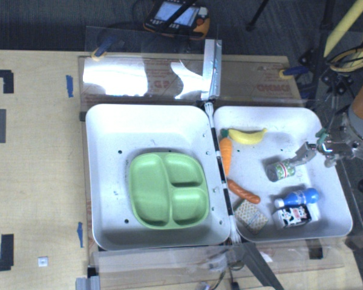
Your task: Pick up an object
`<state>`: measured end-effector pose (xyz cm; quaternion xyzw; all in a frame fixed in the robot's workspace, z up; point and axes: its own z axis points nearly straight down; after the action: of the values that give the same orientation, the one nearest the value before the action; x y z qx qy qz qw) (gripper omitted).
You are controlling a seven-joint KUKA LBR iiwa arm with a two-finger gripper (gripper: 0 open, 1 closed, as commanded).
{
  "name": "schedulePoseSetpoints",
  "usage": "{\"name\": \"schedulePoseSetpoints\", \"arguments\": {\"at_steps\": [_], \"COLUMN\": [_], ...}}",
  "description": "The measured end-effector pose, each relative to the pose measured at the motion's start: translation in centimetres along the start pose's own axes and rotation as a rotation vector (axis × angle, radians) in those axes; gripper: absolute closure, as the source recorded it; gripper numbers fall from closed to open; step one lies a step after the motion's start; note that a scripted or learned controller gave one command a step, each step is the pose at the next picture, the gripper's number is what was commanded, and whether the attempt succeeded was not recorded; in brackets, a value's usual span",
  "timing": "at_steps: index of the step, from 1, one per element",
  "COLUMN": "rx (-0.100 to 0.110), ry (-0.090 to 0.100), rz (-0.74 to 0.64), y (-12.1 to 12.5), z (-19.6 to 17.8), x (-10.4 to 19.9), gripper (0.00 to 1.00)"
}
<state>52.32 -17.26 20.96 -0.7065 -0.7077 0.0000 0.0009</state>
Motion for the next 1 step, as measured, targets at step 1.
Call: {"name": "schedulePoseSetpoints", "arguments": {"at_steps": [1], "rx": [-0.004], "ry": [-0.004], "rz": [-0.181], "y": [2.99], "z": [-14.79], "x": [-4.67], "gripper": [0.0]}}
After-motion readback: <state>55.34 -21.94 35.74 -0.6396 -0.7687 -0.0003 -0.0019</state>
